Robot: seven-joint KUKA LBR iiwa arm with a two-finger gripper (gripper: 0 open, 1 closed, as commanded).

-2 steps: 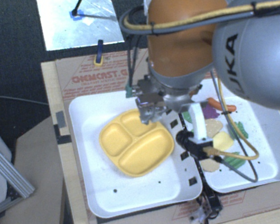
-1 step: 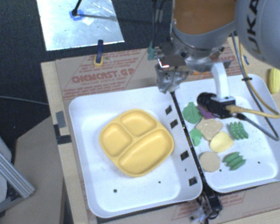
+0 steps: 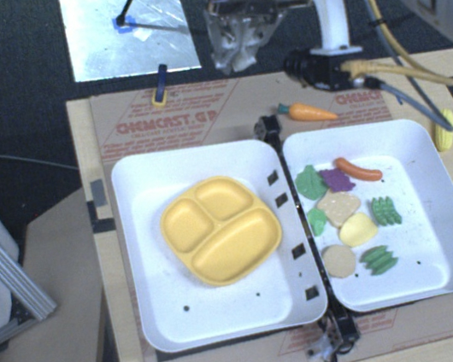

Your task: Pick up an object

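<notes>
My gripper [image 3: 236, 51] hangs high above the back of the bench, behind the two bins and over no object. The right bin [image 3: 422, 184] holds several toy foods: a red sausage [image 3: 357, 168], a purple grape cluster [image 3: 338, 181], a green leaf [image 3: 309, 181], a beige piece [image 3: 338, 205], a pale yellow piece [image 3: 357, 230], two green pea pods [image 3: 384, 210] [image 3: 379, 259] and a round tan disc [image 3: 340, 261]. In the left bin [image 3: 139, 200] lies a yellow divided tray [image 3: 220, 229].
An orange carrot [image 3: 307, 112] lies on the cardboard behind the right bin. A yellow item [image 3: 443, 131] sits at that bin's right rim. Cables and a black fitting [image 3: 320, 71] run along the back right. A metal sheet [image 3: 128, 27] lies at the back left.
</notes>
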